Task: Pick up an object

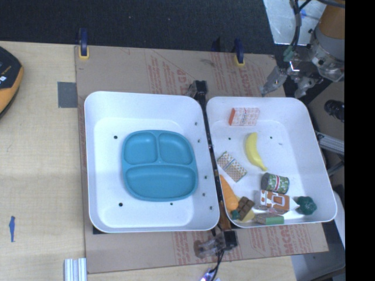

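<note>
At the far left edge we saw part of a black and orange device (7,81) on the bench (41,157), and to its right a grey tape patch (67,93). A brown cardboard sheet (146,69) lay under both bins, held at its far edge by blue clamps (84,42).

The left bin (99,209) held a blue divided plate (159,164), flat at its middle. A black clip (200,88) sat at the far end of the seam between the bins, and another clip (220,242) at the near end.

The right bin (304,133) held all the loose objects. Just past the seam lay a checkered packet (232,167), and below it a carrot (229,194) along the bin's left wall. Near the far wall sat a small red and white box (244,116). A banana (254,150) lay near the bin's middle, apart from the rest. Toward the near right corner we found a can (275,183) on its side, a red and white carton (274,201) touching it below, a brown block (242,208), a flat green piece (269,219), and a dark green lump (305,205) by the right wall.

The gripper (289,85) hung over the cardboard just beyond the right bin's far right corner, away from every object. Its two fingers stood spread apart with nothing between them.
</note>
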Tool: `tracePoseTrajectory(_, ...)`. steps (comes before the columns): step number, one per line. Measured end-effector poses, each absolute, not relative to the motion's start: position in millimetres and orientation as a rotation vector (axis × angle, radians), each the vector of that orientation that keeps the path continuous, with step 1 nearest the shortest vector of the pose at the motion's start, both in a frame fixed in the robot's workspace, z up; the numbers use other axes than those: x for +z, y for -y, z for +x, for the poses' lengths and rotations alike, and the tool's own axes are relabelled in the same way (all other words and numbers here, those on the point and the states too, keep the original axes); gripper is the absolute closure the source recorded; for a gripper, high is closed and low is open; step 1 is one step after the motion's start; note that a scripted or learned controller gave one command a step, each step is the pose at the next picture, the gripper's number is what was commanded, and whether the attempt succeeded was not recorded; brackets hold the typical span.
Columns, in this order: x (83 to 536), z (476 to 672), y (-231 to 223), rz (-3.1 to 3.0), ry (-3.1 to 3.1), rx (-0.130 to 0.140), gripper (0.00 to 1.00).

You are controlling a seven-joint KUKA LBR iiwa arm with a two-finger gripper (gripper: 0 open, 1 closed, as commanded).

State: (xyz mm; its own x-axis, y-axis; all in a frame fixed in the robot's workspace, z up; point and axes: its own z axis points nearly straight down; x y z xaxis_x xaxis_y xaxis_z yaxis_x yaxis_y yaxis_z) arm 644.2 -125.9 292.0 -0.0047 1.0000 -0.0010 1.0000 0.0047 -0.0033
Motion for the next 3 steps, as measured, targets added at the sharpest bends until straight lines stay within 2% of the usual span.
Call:
tracePoseTrajectory(1,186,563.7,89,-2.207,2.215,0.017,0.0)
tracePoseTrajectory(2,86,583.6,132,-2.213,2.219,0.014,0.0)
tracePoseTrajectory(3,102,585.4,131,-2.213,2.226,0.009,1.0)
